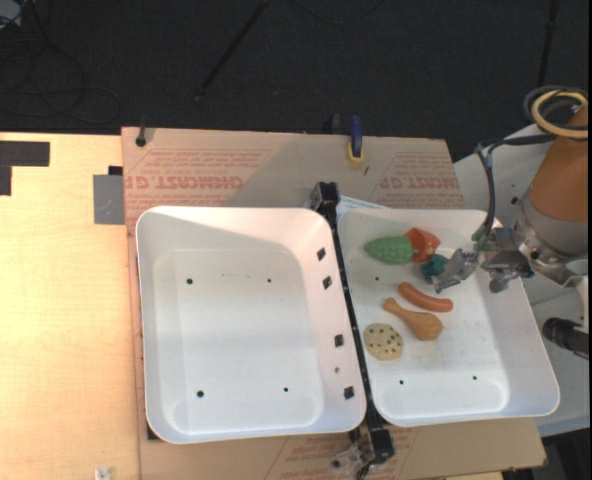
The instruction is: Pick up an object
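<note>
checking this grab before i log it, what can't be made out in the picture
- Claw, camera view: too small and blurred to tell whether it is open or shut.
- Teal object: partly covered by the claw; shape unclear.
- Arm: cut off by the right edge.

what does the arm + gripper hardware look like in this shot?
The arm has an orange band above a grey wrist, with a yellowish cable loop on top and a dark cable down its side. The gripper is bare silvery-grey metal with two thin fingers. No markings legible.
</note>
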Controlling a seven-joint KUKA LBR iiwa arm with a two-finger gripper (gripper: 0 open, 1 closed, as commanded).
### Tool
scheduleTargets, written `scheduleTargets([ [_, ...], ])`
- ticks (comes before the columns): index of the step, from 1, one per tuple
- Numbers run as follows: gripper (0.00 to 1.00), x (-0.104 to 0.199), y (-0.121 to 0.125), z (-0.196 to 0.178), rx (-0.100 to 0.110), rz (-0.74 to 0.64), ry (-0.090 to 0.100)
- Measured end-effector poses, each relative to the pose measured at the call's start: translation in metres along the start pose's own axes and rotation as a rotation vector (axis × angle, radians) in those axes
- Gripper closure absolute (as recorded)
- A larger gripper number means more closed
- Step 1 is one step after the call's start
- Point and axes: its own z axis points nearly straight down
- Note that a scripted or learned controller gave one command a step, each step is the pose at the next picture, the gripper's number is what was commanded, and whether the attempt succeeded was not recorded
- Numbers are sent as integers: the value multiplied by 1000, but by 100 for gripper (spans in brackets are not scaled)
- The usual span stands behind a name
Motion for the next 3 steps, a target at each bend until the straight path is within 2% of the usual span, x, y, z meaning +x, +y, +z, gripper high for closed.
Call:
scheduleTargets([
  [1,0,37,-27,138,3,2,5],
  [2,0,65,-7,135,-5,2,-4],
  [3,100,66,-6,124,-6,6,2],
])
